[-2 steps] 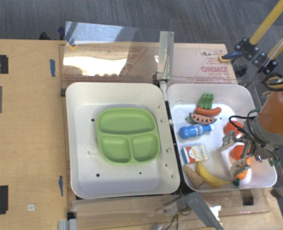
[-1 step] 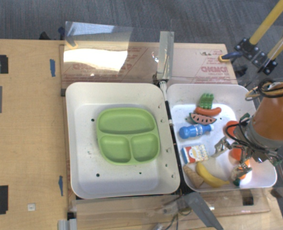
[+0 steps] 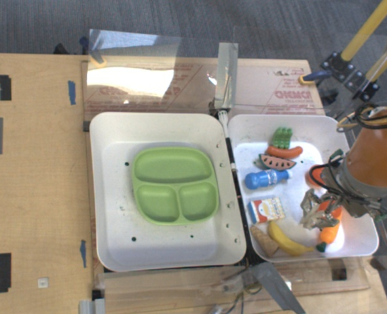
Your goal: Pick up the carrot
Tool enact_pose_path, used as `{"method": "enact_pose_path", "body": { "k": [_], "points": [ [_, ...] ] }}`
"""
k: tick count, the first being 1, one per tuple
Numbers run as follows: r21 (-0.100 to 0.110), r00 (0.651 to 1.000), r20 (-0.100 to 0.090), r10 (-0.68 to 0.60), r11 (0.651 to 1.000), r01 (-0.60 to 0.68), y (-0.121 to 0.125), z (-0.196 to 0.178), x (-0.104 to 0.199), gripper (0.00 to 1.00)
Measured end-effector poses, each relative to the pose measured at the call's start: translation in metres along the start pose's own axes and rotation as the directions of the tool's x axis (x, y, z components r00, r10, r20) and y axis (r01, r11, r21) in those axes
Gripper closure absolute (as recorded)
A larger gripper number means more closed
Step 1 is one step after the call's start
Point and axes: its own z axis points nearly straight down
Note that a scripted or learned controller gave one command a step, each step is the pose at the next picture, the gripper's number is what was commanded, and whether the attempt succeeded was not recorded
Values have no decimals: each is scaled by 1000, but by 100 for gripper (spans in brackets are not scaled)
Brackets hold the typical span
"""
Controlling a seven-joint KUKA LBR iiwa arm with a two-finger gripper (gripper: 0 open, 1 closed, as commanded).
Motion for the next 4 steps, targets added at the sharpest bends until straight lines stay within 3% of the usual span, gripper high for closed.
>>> {"method": "enact_pose_path", "body": {
  "k": [1, 2, 3, 4],
  "points": [
    [-1, 1000, -1, 0, 1000, 0, 0, 1, 0, 0],
    [-10, 974, -5, -228, 974, 228, -5, 13, 4, 0],
    [-20, 954, -1, -298, 954, 298, -36, 13, 24, 0],
    [-12, 787, -5, -616, 787, 616, -12, 13, 6, 0]
  ]
}}
